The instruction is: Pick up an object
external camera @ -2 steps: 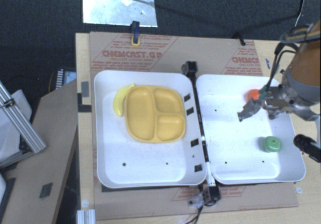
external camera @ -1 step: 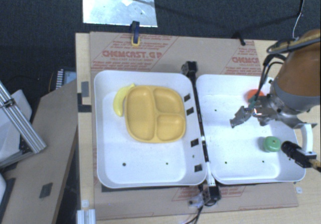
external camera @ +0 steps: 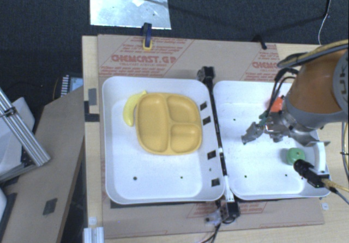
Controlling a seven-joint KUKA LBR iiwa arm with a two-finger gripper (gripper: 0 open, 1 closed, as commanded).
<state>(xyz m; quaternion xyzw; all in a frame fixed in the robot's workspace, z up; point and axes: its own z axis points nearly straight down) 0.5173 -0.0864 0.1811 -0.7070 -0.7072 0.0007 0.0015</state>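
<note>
The gripper (external camera: 250,134) hangs over the right bin (external camera: 240,182), mid-right of frame; can't tell how it's set. Nearest pick looks like the little green ball (external camera: 295,155), lower right: probably light, hard and rolly, so grab across its middle. The yellow tray (external camera: 166,123) in the left bin (external camera: 158,184) looks too wide.

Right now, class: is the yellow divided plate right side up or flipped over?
Right side up: the yellow plate shows its three hollow compartments facing the camera.
</note>
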